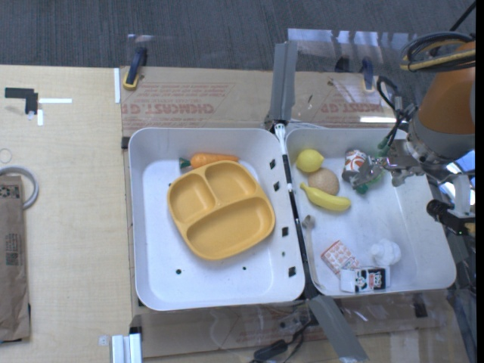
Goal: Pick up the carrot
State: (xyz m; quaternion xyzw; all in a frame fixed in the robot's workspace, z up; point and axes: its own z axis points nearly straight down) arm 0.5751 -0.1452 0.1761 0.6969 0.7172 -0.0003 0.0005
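Carrot (214, 159): lies in the left bin (151, 278), tucked against the far edge of the yellow divided plate (221, 209); its long axis runs left-right along that edge, green top toward the left.
Bin divider (291, 203): stands between the plate and the arm's side.
Gripper (368, 171): over the right bin, well to the right of the plate, beside a small can (353, 162); whether it is spread or pressed together cannot be told.
Needed move: probably leftward across the divider.

carrot (214, 158) | orange, green top at its left end | lying flat, lengthwise left-right | left bin (151, 225), near the back wall | just behind the yellow plate (221, 209), touching or nearly touching its rim
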